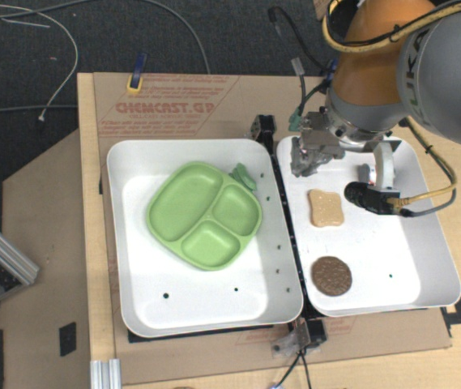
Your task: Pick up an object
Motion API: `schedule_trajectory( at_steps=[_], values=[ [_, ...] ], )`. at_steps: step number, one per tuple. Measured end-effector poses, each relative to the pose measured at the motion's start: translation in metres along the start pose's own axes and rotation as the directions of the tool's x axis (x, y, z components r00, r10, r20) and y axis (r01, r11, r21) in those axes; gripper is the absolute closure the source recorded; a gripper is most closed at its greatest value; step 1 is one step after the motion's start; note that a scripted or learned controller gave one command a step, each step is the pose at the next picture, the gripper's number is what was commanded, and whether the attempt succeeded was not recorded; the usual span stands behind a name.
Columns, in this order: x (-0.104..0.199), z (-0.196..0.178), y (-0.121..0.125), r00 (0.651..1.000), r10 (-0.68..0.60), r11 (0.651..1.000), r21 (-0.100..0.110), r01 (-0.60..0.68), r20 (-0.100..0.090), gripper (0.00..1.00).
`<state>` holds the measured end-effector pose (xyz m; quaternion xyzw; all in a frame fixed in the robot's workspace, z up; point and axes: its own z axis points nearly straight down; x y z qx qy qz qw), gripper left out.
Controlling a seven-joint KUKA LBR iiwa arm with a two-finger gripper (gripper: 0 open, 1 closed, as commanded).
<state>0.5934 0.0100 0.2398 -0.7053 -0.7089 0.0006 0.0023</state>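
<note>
Cardboard (173, 104) lay flat under both bins, printed in faded red with a word that read roughly "CHEMCAST GP"; the smaller lines beneath it were too blurred to read. On the arm's (424, 47) grey shell a few dark letters showed at the frame's edge, cut off. The left bin (133, 298) held a green divided plate (204, 215) with three compartments, a small green piece (245, 177) touching its upper right rim. The right bin (424, 282) held a tan bread slice (326, 208) near its middle and a round brown patty (331, 275) below that, apart. The gripper (307, 162) hung over the right bin's upper left corner, above the bread and clear of it; whether it stood open or closed could not be told.
</note>
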Motion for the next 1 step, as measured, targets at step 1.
schedule_trajectory(
  at_steps=[1],
  values=[
    [0.0484, 0.0147, -0.006, 1.0, -0.001, 1.0, 0.0, 0.001, 0.0, 1.0]
  ],
)
